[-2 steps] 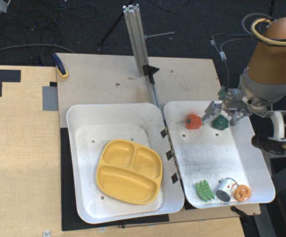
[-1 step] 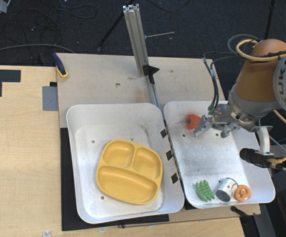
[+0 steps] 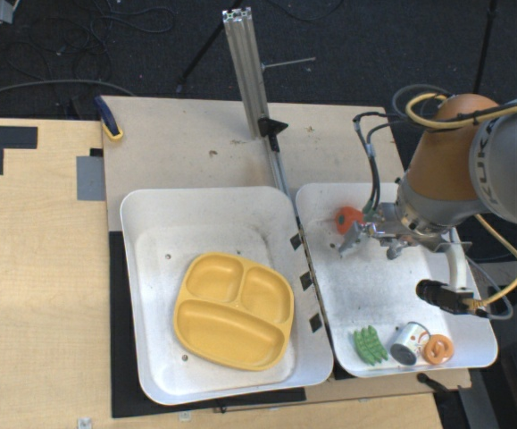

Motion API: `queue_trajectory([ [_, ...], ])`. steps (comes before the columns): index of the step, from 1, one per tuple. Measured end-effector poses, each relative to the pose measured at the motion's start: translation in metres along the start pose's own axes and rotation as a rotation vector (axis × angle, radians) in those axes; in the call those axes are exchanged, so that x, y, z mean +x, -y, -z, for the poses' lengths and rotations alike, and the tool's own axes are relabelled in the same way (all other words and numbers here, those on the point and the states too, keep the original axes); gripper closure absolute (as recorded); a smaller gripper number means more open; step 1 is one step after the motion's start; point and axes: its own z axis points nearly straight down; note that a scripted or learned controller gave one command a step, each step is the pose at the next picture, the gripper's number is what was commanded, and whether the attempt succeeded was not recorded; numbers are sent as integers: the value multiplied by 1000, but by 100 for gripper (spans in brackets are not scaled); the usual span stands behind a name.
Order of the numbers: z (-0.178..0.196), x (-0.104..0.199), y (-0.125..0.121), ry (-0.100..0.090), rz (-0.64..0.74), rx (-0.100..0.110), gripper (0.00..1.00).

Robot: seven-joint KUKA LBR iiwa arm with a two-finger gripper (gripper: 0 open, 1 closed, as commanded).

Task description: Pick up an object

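A: The tool [image 3: 371, 239] is hanging low over the right bin [image 3: 347, 329], and from this slanted view I cannot tell how its grasping parts are standing. Nothing is showing clamped in it.

B: What is lying nearest to it?

A: A small red-orange object [image 3: 348, 216] is sitting just beside the tool, on the side away from the arm, near the bin's far corner. If that is the target, the tool is looking slightly off-centre from it.

B: So what is threatening to go wrong?

A: I am judging that a descent from here could be nudging the red piece toward the bin wall rather than straddling it. It looks rounded, so it could be rolling away or squirting out under pressure.

B: And the other candidates?

A: Well apart from the tool, toward the camera, a green ridged item [image 3: 369, 344], a grey can-like piece [image 3: 407, 343] and an orange ring [image 3: 437, 349] are crowding together. The can and ring are touching, so a grab there is risking two at once, or neither.

B: The other bin?

A: Further out, the left bin [image 3: 151, 239] is carrying a yellow divided plate [image 3: 234, 309], flat and awkward to pinch.
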Motion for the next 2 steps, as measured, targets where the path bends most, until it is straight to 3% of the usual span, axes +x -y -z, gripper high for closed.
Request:
queue_trajectory([
  [1,-59,-3,-8,0,0,-2,0],
  [2,-46,-5,-7,0,-5,-3,100],
])
